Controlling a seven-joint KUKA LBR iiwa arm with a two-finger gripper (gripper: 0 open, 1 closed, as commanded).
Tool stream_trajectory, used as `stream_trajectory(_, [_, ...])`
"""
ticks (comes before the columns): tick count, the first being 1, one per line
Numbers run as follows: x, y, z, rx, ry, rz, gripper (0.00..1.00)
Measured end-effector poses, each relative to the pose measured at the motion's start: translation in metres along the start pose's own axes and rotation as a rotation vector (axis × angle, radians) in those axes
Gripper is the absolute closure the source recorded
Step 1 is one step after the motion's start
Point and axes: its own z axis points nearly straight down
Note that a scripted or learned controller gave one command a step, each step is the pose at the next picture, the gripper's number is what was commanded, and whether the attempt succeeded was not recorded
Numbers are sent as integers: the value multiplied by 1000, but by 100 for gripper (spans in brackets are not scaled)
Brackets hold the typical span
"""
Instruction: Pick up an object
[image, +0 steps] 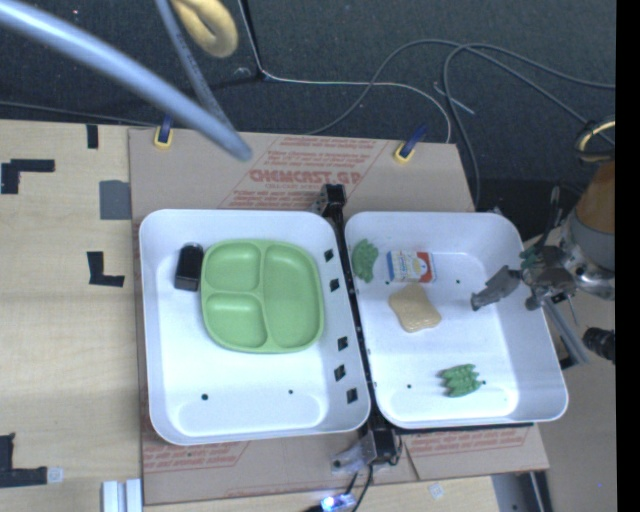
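Camera view. The gripper (505, 287) sits at the right edge of the right bin (500, 235), just over its rim, with the arm's wrist (590, 250) behind it off the counter's right side. One dark finger (493, 292) points inward toward the bin's middle. Whether the jaws are spread or pressed together I cannot tell at this angle; nothing is seen between them. I judge the pick is not yet made and the gripper is on approach.

The candidate things all lie loose on the right bin's floor. A tan lump (414, 310) rests near the centre, just below a small white carton (409, 265) with red and blue print. A green leafy piece (364, 259) sits against the bin's left wall, near its far-left corner. A second small green piece (460, 379) lies toward the near edge, apart from the rest. The tan lump is nearest the finger's line and looks the likeliest target; the leafy piece by the wall leaves little room for jaws.

The left bin (160, 330) carries a green divided plate (264, 297) in its far half, with a small black block (189, 266) touching the plate's left side.

Both bins stand side by side on a brown cardboard sheet (300, 165) laid over a pale wooden counter (60, 330). Beyond the counter's far edge is dark carpet with loose cables (400, 70).
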Motion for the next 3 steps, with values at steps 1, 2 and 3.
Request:
stream_trajectory(1, [0, 3, -7, -13, -3, -4, 0])
stream_trajectory(2, [-4, -4, 41, -8, -3, -3, 0])
stream_trajectory(3, [-5, -3, 105, -8, -2, -5, 0])
